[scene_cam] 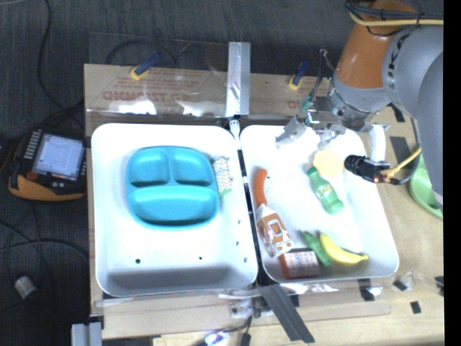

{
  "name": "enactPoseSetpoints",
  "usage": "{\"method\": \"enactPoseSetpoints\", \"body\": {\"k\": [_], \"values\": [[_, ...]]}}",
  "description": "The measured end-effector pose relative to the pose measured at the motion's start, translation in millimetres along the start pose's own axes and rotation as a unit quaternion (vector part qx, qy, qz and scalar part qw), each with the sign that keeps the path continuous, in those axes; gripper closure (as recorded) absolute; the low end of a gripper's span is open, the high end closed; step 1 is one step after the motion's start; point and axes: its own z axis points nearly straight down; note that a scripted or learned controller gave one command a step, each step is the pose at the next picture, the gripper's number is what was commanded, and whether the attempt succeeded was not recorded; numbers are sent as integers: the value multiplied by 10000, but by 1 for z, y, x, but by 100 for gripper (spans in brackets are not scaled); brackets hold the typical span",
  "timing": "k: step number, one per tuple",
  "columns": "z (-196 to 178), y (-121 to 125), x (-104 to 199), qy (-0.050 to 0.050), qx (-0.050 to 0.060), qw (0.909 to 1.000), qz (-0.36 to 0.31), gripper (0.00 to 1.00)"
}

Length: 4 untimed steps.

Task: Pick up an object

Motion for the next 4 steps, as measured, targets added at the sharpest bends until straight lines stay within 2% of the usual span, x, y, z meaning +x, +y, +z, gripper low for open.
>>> {"method": "enactPoseSetpoints", "body": {"k": [1,2,3,4], "values": [[31,-16,-67,-14,-2,9992,-410,0],[111,-4,-99,-42,-75,9942,-1072,0],[124,-38,-118,-4,-86,9890,-1475,0],[60,-37,-66,-8,-19,9690,-2469,0]]}}
